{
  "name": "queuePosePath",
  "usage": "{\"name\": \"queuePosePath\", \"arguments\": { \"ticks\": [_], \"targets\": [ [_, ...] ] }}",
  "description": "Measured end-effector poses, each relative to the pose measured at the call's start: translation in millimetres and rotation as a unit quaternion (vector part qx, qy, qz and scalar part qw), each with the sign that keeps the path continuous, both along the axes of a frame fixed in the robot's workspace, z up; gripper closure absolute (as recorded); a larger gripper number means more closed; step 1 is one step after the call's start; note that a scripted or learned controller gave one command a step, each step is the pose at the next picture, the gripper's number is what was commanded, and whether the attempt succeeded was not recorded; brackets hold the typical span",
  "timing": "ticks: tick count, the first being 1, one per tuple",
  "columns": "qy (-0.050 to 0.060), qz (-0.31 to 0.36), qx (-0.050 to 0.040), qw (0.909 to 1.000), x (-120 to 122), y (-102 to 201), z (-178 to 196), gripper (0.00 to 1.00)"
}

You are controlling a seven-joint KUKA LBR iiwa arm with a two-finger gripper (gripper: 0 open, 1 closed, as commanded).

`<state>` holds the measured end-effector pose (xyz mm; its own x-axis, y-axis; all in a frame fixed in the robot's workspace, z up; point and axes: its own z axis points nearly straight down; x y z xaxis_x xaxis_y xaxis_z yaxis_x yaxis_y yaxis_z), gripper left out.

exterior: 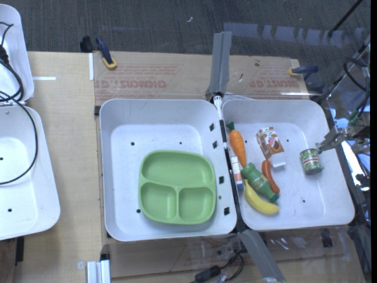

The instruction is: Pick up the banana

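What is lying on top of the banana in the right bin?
A green bottle-like toy overlaps the upper end of the banana. That end is covered; the rest of the banana lies exposed on the right bin.

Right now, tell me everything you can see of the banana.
The banana is yellow, smooth and glossy, like a plastic toy, with a darker tip at its right end. It lies flat on the floor of the right bin, near the front left, curved with its ends turned up toward the back. A green bottle-like item lies against its upper side, with a red-orange piece beside that. Nothing grips it.
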<state>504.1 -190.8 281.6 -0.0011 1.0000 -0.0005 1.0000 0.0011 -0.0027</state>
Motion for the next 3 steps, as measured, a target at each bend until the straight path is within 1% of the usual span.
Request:
{"name": "queuePosePath", "arguments": {
  "ticks": [1, 2, 3],
  "targets": [
    [0.001, 0.07, 0.0007, 0.9975, -26.9, 64.8, -93.2, 0.0],
    [0.0, 0.151, 0.001, 0.9886, -27.4, 91.1, -162.3, 0.0],
    [-0.001, 0.359, 0.0013, 0.9332, -26.9, 89.2, -190.6, 0.0]
  ]
}}
